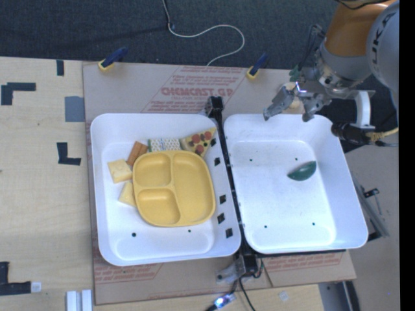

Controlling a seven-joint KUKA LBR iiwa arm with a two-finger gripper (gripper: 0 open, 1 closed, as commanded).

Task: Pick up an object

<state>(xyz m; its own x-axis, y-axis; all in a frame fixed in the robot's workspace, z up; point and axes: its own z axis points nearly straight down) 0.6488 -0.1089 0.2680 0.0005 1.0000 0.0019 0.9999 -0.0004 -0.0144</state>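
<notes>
- At the near edge, toward 6 o'clock, a black clamp [241,264] grips the seam where the two white bins meet, presumably to keep them from sliding.
- The left bin [107,238], around 8 o'clock, holds a yellow divided plate [174,188] lying flat, with small tan blocks [120,171] and flat patterned pieces [200,140] wedged beside and partly under its far rim.
- The right bin [324,235], around 4 o'clock, carries one loose item: a small dark-green object [302,171] resting on the floor toward the bin's 3 o'clock side, apart from every wall, so it looks the easiest thing to pick.
- Beyond it, near 2 o'clock, the gripper [290,109] hangs over the right bin's far rim with its fingers spread wide and nothing between them, well apart from the green object; I judge the grasp not yet begun.
- Farthest, two blue-and-yellow clamps [113,58] pin the cardboard sheet [188,89] to the bench.
</notes>
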